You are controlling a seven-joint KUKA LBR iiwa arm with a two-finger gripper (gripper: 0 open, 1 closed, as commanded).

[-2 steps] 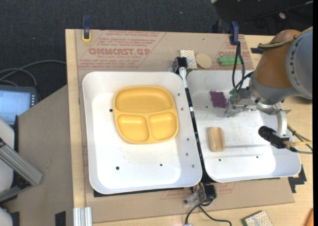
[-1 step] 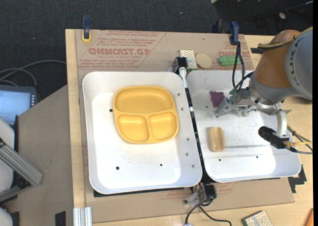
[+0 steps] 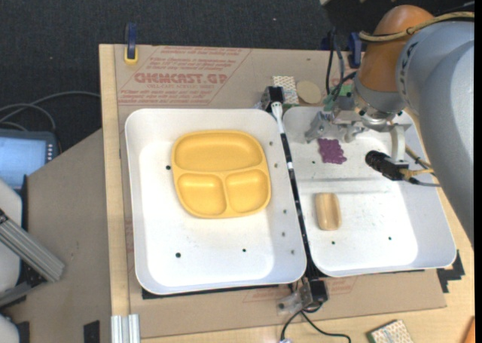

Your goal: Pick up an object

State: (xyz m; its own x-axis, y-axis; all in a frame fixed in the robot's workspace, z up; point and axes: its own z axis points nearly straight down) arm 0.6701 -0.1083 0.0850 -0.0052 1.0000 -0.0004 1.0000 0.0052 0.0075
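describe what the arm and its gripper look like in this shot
The arm is a bulky, rounded body in smooth light grey, with a glossy orange band above the wrist. Below the band sits a grey metallic gripper of small angular parts. Thin dark and coloured cables run along the wrist beside it.
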